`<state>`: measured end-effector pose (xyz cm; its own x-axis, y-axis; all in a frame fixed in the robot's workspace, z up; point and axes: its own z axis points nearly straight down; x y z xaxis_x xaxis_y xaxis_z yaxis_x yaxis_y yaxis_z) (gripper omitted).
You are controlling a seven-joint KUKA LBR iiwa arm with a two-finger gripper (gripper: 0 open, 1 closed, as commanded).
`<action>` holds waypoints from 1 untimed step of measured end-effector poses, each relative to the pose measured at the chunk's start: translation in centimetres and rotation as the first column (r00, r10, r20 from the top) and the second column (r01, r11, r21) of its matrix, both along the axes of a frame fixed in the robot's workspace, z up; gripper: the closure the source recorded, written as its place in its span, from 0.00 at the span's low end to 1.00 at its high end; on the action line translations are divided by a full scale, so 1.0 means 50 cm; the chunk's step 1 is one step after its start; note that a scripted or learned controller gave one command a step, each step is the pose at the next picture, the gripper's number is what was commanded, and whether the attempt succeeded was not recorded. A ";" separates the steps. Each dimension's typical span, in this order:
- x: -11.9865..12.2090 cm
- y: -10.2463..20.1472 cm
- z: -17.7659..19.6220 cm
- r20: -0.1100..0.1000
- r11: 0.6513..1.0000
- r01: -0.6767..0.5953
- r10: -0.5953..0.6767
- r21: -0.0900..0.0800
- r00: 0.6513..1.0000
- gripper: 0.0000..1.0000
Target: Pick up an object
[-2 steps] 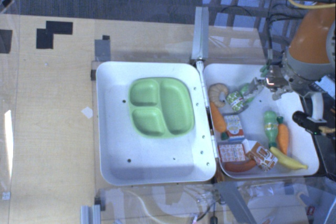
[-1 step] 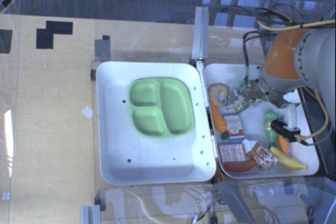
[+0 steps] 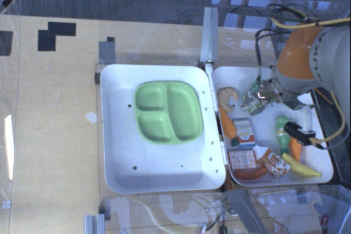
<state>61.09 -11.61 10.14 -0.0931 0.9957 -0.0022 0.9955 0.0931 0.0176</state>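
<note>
My hand (image 3: pixel 253 97), a cluster of bright metal parts below my grey arm (image 3: pixel 329 57) and its glossy orange band (image 3: pixel 299 55), hangs over the far side of the right bin (image 3: pixel 327 172); whether it is clenched or released I cannot tell. Just to its left lies a pale, rounded croissant (image 3: pixel 226 97). Below that, a tapered orange carrot (image 3: pixel 227 123) runs along the bin's left wall. Below the hand sit a small printed carton (image 3: pixel 244 132) and, nearer the front rim, a flat red-and-white box (image 3: pixel 243 160) with a smooth red sausage (image 3: pixel 249 173) beside it. To the hand's lower right stand a green bottle (image 3: pixel 283 133), a crinkled brown packet (image 3: pixel 275 163) and a curved yellow banana (image 3: pixel 300 167), packed close together. Well to the hand's left, the other shallow white bin (image 3: pixel 118 167), with rounded corners, holds a matte green plate (image 3: pixel 167 111) moulded into three compartments. Both bins rest on a pale wooden counter (image 3: pixel 52 118) marked with black tape squares (image 3: pixel 55 34).
</note>
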 end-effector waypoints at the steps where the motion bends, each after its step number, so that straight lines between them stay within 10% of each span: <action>1: 0.009 0.020 -0.019 -0.011 0.995 -0.100 0.100 -0.001 0.995 1.00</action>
<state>61.55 -10.63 9.22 -0.1920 0.9814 -0.0020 0.9814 0.1920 0.0064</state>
